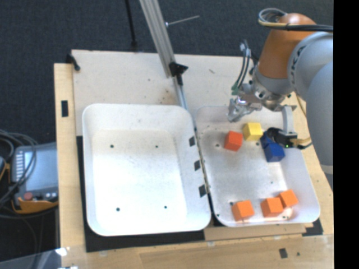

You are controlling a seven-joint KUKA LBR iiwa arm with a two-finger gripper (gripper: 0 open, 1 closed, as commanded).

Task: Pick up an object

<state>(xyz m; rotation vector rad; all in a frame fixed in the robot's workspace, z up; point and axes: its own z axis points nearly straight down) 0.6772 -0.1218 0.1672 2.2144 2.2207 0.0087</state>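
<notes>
Bench (64,150) carries two white bins. Left bin (140,122) sits beside right bin (297,184). Hand (238,111) hovers over right bin's far-left corner; cannot tell its opening. Blue block (273,151) right of yellow cube (252,131); orange cube (233,141) just left. Three orange blocks (265,205) along near edge.

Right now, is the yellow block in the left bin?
No, the yellow block sits in the right bin, beside a red block.

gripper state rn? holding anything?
Gripper: cannot be told. It sits over the far edge of the right bin, above the yellow block; nothing is seen held.
</notes>
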